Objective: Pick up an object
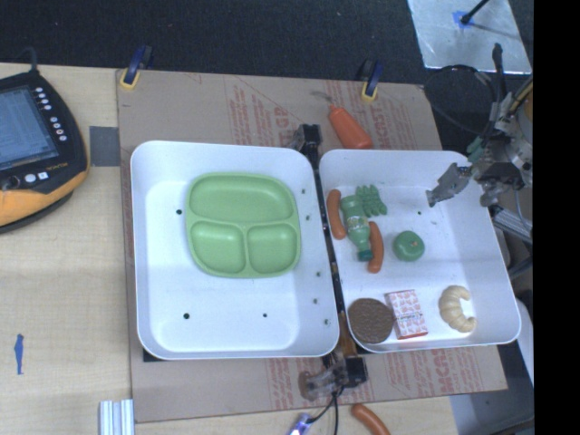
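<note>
The right white bin point(471, 243) holds several small items: an orange sausage point(335, 213), a green leafy piece point(370, 199), a small green bottle point(358, 228), a carrot point(374, 248), a round green fruit point(409, 246), a brown round cookie point(371, 320), a red and white packet point(405, 314) and a croissant point(458, 307). My gripper point(448, 186) hangs over the bin's upper right part, about a hand's width right of the green fruit and above it in the view. Nothing is seen held in it.
The left white bin point(163, 288) holds a green divided plate point(243, 223). An orange carrot point(349, 128) lies on the cardboard behind the bins, and another orange piece point(372, 418) lies in front. A teach pendant point(36, 143) sits at the far left.
</note>
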Robot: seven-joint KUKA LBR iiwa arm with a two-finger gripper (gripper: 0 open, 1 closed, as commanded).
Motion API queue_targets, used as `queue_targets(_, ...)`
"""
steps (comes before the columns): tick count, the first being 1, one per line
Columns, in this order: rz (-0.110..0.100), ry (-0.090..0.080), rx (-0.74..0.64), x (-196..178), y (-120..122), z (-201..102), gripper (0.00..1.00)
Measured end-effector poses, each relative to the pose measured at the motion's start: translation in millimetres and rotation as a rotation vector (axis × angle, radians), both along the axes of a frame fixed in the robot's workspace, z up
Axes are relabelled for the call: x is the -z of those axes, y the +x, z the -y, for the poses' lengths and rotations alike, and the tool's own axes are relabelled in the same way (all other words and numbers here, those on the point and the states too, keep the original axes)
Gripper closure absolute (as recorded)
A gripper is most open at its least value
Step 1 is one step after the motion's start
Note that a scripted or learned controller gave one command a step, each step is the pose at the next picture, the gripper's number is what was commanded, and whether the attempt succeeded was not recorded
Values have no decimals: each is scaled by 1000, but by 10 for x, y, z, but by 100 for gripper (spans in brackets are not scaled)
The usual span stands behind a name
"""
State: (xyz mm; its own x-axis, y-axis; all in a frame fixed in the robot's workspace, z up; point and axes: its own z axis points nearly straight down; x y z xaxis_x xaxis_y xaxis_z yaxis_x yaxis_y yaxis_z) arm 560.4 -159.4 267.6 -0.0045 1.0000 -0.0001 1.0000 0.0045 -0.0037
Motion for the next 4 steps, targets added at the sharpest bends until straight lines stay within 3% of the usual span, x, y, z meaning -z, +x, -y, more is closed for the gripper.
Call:
queue_targets(1,-2,-1,-1,1012,208,-268,0)
queue_targets(2,-2,-1,-1,1767,85,-509,0)
queue_targets(3,1,0,1,1750,660,-659,0)
queue_targets(4,0,-1,0,1757,319,-428,0)
